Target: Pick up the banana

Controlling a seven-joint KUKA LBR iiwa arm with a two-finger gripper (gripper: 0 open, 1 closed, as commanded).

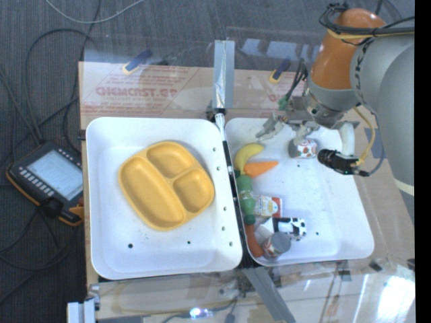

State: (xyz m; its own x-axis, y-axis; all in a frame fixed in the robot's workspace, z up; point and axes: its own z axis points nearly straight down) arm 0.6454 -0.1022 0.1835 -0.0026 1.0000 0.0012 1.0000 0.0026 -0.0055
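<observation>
The yellow banana [248, 155] lies in the right bin [337, 207], at its far left corner against the dividing wall. An orange carrot [261, 168] touches its near side. My gripper [284, 134] hangs over the far end of the same bin, a short way right of the banana and apart from it. Its fingers [269, 129] are spread open with nothing between them. The orange-banded wrist [340, 52] rises behind it.
A small white and red object [306, 149] sits just right of the gripper. A green bottle [246, 204], a white carton [269, 206], a black and white toy [290, 226] and a grey can [276, 242] crowd the bin's near left. A yellow divided plate [167, 184] lies in the left bin [108, 247].
</observation>
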